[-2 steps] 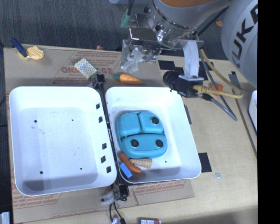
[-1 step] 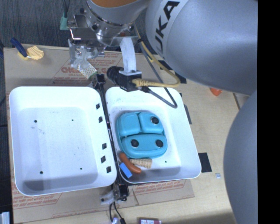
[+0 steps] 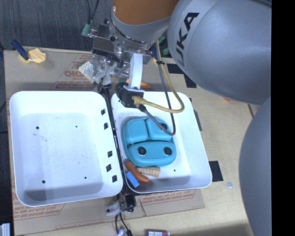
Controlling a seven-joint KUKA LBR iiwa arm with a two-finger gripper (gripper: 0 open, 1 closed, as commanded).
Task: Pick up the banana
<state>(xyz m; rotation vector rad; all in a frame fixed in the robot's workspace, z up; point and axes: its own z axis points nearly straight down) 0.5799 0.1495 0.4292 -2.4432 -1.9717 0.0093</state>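
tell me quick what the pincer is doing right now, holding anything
Pincer: above the far edge of the right bin; open or closed cannot be told, and nothing visibly held.

Bins [image 3: 27, 103]: white, small black marks.
Arm [image 3: 221, 46]: grey, orange band [image 3: 138, 11], black letters.
Toy [image 3: 148, 140]: light blue, two dark holes.
Hose [image 3: 168, 99]: yellowish tan.
Bench [image 3: 230, 138]: tan cardboard, red print.
Backdrop [image 3: 46, 23]: dark grey.
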